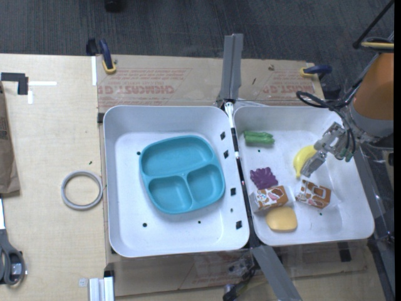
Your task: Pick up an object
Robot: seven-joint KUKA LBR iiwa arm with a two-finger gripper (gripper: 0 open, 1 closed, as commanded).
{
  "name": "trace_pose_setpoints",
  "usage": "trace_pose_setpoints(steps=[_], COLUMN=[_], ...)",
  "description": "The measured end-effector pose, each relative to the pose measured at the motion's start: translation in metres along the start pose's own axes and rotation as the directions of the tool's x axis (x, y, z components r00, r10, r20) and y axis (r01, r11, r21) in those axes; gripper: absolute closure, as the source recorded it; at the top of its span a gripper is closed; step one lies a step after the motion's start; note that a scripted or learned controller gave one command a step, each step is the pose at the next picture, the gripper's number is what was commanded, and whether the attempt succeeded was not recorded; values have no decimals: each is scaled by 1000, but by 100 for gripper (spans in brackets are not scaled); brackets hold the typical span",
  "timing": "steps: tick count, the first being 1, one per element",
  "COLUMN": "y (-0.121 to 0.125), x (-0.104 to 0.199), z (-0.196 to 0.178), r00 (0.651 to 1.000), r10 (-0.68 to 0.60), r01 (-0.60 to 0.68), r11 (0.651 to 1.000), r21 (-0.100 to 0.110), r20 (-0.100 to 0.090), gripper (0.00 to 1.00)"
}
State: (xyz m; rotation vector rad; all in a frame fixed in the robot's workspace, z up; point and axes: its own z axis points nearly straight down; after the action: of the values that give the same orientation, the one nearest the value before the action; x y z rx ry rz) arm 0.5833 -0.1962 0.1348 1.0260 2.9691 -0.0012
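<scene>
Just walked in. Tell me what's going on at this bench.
A robot arm is reaching in from the right over the right bin, its gripper low beside a yellow banana. Nothing can be seen held between its fingers. The same bin holds a green vegetable, purple grapes, two small cartons and a yellow-orange piece. The left bin holds a blue divided plate.

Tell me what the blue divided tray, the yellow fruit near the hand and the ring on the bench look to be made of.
Blue tray: likely moulded plastic, smooth, evenly coloured, soft sheen.
Yellow fruit: probably a plastic toy banana, given its uniform glossy yellow.
Ring: pale grey and flat; perhaps a tape roll or plastic, unclear from here.
</scene>
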Motion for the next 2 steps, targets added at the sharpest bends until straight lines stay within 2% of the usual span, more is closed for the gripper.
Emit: trace_pose_setpoints(steps=[1,2], y=[30,37], x=[7,4], z=[19,31], r00=[926,844], r10=[379,536], r01=[-379,-536], r11=[926,844], r21=[-2,-20], r20=[1,12], gripper=[0,0])
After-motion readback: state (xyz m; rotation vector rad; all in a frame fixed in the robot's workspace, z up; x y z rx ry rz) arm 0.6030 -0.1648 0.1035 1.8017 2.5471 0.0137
